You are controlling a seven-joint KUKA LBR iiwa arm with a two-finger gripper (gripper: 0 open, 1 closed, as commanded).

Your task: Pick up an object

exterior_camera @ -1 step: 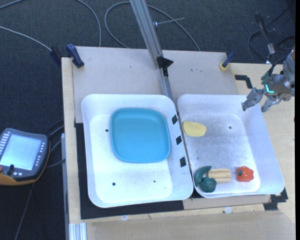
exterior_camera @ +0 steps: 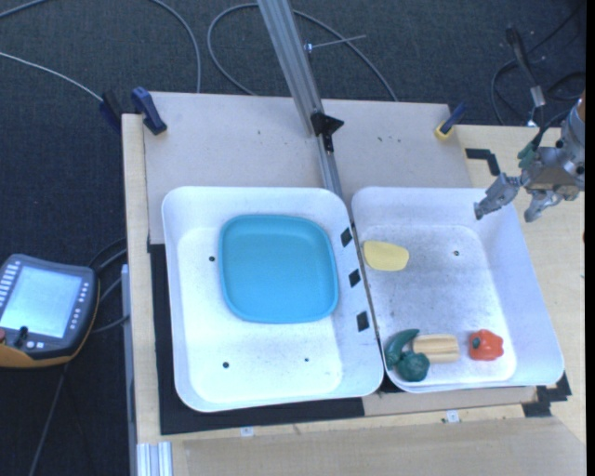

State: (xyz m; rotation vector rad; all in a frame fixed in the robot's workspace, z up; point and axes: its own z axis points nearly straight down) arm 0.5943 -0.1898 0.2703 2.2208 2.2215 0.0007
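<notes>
Nearest, the small red plastic pepper (exterior_camera: 484, 345) looks light, stiff, slippery, best pinched across its body by the gripper (exterior_camera: 517, 203), whose jaws hang spread and empty.

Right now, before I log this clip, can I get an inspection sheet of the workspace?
Surface: bench bearing left bin and right bin.
Job's things: right bin holds yellow piece, green piece, tan block, red piece.
Clutter: blue plate in left bin.
Gripper: open, above right bin's far right corner, holding nothing.
Cables: black loops on floor.
Surroundings: pendant at left.
</notes>
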